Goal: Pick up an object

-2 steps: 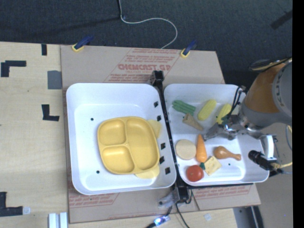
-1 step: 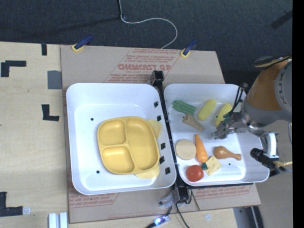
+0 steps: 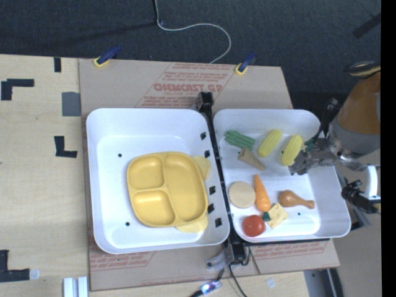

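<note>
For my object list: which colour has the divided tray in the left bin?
Yellow, seen best in the camera view: the divided tray.

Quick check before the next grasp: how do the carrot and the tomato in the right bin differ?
The carrot is long, tapered and orange; the tomato is round and red. The carrot lies mid-bin beside a pale disc, while the tomato sits at the bin's near edge next to a cheese wedge. Both are small toy foods lying free, away from the end effector.
</note>
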### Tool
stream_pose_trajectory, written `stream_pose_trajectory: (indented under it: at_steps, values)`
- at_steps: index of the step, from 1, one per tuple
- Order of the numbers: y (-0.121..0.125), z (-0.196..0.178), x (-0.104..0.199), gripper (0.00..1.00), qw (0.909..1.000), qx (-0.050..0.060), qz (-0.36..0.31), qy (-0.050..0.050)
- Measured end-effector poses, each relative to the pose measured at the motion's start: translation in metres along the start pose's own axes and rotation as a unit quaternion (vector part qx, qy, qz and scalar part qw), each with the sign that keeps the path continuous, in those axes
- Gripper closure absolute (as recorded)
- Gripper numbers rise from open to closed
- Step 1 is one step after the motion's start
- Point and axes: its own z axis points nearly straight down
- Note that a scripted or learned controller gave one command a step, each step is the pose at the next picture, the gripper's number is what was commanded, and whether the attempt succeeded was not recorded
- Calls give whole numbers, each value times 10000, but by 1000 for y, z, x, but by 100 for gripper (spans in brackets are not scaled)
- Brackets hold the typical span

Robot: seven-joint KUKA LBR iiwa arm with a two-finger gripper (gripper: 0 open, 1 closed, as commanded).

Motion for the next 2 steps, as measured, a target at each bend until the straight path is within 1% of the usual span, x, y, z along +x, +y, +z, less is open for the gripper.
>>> stream_pose_trajectory:
  at_steps: [1,2]
  values:
    - [10,-56,-5,100,10000,-9,-8,-3]
    - [11,-75,-5,100,10000,8,-7,7]
